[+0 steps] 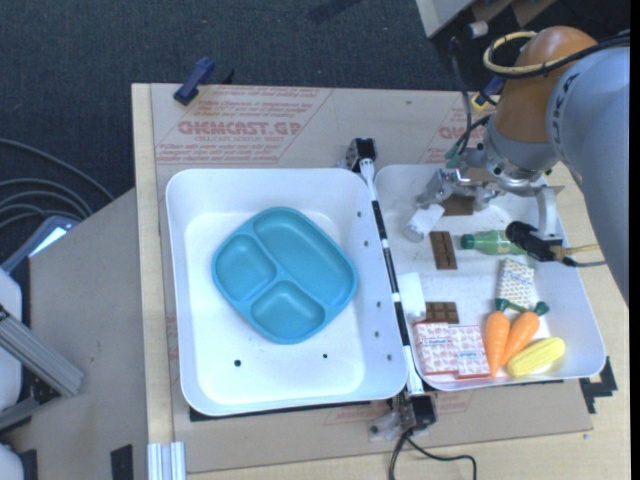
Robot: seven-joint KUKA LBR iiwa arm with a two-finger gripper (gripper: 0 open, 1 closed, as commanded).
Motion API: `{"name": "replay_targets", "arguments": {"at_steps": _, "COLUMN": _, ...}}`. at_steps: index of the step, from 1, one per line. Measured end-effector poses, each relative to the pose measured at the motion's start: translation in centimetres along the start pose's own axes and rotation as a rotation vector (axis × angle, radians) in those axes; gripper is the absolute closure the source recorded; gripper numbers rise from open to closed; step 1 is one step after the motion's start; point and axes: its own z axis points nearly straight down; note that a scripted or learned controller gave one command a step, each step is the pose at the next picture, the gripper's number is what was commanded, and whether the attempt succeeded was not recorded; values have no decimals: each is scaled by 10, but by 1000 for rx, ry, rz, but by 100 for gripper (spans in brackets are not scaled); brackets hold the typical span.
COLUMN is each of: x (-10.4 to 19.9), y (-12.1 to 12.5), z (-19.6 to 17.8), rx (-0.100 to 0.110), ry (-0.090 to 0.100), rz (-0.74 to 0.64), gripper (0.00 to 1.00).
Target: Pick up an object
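My gripper point(456, 194) hangs low over the far end of the right bin point(590, 320), reaching in from the upper right. Just below and left of it lies a small white object point(418, 226). A brown chocolate bar point(443, 249) and a green bottle point(488, 241) lie right in front of it. A small brown shape shows at the gripper's tip, and I cannot tell whether it is held. Nearer the front are a patterned packet point(515, 280), two orange carrots point(506, 334), a yellow corn cob point(537, 356), a pink-and-white box point(452, 349) and a second brown bar point(437, 313).
The left bin point(190, 208) holds a blue divided plate point(284, 273). A black-edged divider point(384, 258) runs between the two bins. A blue clip point(193, 80) lies at the bench's far left corner.
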Motion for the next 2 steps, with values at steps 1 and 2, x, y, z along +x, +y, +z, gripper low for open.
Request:
{"name": "replay_targets", "arguments": {"at_steps": 1, "x": 18, "y": -45, "z": 3, "rx": -18, "ry": -4, "rz": 2, "gripper": 0}}
{"name": "replay_targets", "arguments": {"at_steps": 2, "x": 13, "y": -53, "z": 3, "rx": -20, "ry": 0, "rz": 1, "gripper": 0}}
